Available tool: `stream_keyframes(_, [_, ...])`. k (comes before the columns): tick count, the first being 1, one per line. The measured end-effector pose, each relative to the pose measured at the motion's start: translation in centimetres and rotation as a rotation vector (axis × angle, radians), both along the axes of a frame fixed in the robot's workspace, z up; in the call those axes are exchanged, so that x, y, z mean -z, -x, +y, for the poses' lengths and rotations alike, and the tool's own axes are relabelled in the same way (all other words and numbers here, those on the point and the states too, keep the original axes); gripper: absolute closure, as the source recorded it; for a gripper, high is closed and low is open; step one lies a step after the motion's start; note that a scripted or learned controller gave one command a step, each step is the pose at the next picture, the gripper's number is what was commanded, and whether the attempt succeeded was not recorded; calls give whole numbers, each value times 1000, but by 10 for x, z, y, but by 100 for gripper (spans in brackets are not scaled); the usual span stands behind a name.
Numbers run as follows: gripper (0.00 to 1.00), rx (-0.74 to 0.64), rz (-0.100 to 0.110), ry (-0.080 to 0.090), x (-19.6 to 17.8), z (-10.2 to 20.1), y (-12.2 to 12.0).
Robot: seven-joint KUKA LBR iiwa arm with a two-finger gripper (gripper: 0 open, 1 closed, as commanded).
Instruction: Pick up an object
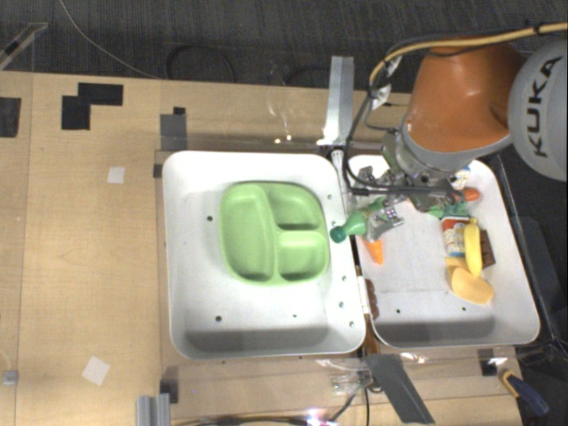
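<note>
Green toy point(348, 228) sits at the inner edge of the right bin point(515, 318), just above a small orange carrot point(375, 253), with the jaws point(383, 216) right beside it; I cannot tell how wide they stand, and nothing looks lifted yet, so the pick remains to be done

We see toys in the right bin point(510, 327). A small green toy point(348, 228) with a round end sits at the bin's left edge, near the wall between the two bins. Just below it lies a little orange carrot point(376, 253), pointing down. Near the right side, a yellow banana point(473, 248) stands long-ways beside a red and white toy point(454, 236). Below them rests a yellow-orange lump point(469, 286). Higher up, we see a small red-orange bit point(470, 195) and a green piece point(445, 209).
</note>
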State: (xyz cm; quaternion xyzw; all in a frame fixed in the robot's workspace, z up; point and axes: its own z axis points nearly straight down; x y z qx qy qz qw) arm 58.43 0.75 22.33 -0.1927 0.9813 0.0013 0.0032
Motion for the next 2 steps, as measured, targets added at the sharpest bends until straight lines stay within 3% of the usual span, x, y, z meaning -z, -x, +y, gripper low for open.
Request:
stream_keyframes(1, [100, 82, -4, 2, -31, -15, -66])
stream_keyframes(2, [100, 185, -3, 1, -32, -29, -86])
